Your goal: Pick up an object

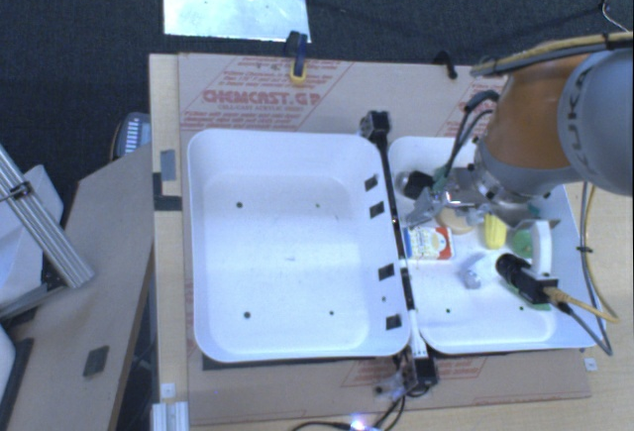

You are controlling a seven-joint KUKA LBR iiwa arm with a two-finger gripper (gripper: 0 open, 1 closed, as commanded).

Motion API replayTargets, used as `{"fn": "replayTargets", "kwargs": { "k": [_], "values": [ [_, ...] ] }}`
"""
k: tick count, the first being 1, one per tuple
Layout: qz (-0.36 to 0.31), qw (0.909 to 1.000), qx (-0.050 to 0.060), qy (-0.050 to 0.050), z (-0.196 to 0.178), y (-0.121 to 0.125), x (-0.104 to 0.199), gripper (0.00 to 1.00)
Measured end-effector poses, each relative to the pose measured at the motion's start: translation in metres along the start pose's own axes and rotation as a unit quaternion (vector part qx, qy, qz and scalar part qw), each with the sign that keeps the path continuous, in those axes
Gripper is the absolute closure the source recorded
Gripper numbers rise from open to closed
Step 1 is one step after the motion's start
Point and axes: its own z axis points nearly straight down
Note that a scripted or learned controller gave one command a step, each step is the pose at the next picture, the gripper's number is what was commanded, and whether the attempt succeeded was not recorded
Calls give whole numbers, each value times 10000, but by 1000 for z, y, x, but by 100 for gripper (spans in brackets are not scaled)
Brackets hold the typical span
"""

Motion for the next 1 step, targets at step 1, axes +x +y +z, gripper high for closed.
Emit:
{"fn": "replayTargets", "kwargs": {
  "k": [1],
  "values": [
    [4,9999,-101,-31,-138,73,-16,0]
  ]
}}
